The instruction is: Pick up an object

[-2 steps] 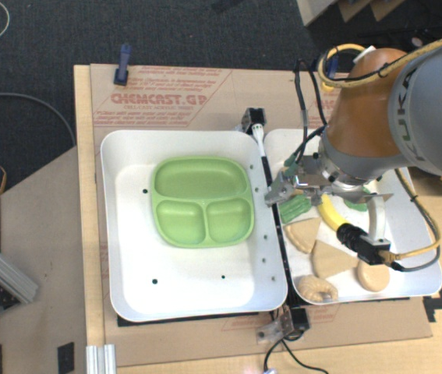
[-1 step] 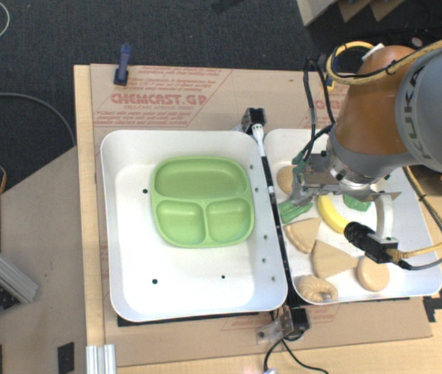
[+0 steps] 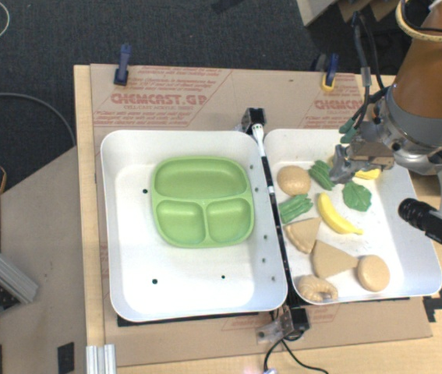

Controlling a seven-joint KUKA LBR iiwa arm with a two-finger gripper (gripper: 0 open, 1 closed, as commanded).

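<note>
**A:** Which piece would you go for, and how would it handle?

**B:** The gripper (image 3: pixel 344 170) hangs over the upper middle of the right bin (image 3: pixel 415 287), right of centre in the frame, so the green leafy pieces under it are the likely object. One green piece (image 3: pixel 321 174) sits just left of the fingers, another green piece (image 3: pixel 357 197) just below them. They look like light, stiff plastic toy food, probably smooth and a little slippery. I'd pinch across a narrow part rather than the broad face.

**A:** Are the fingers apart or together?

**B:** I cannot tell; the wrist hides their tips from this slant, and nothing shows between them.

**A:** What else is in that bin?

**B:** A yellow banana (image 3: pixel 336 214) lies near the centre, tilted toward the lower right, with a small yellow piece (image 3: pixel 368 174) peeking out beside the gripper. A tan roll (image 3: pixel 293 181) sits at the upper left, a ridged green pod (image 3: pixel 295 207) just below it. Lower down are two tan wedges (image 3: pixel 330 260) (bread or cheese slices, at a guess), a round tan bun (image 3: pixel 373 273) at lower right and a pale pastry (image 3: pixel 316 288) against the bottom rim. All crowded, several touching.

**A:** And the left bin (image 3: pixel 127 271)?

**B:** It holds a green divided plate (image 3: pixel 203 201) lying flat, one long compartment above two smaller ones, with nothing on it.
</note>
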